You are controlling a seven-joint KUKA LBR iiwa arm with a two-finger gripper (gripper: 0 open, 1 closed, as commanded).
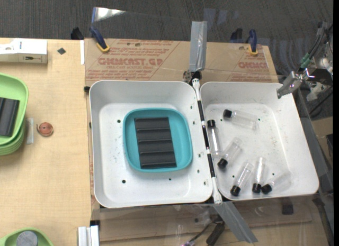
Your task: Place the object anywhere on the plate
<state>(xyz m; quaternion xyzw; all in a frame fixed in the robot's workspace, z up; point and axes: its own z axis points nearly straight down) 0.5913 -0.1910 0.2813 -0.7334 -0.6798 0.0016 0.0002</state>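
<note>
Clear vials (241, 147) in right bin, pincer (288, 83) above far corner

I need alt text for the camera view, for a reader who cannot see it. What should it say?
Two white bins sit side by side: the left bin holds a teal plate with a dark ridged insert, the right bin holds several clear black-capped tubes. The gripper is above the right bin's far right corner.

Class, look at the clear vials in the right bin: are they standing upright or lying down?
Lying down. Every vial rests on its side on the right bin's floor, black caps pointing sideways.
</note>
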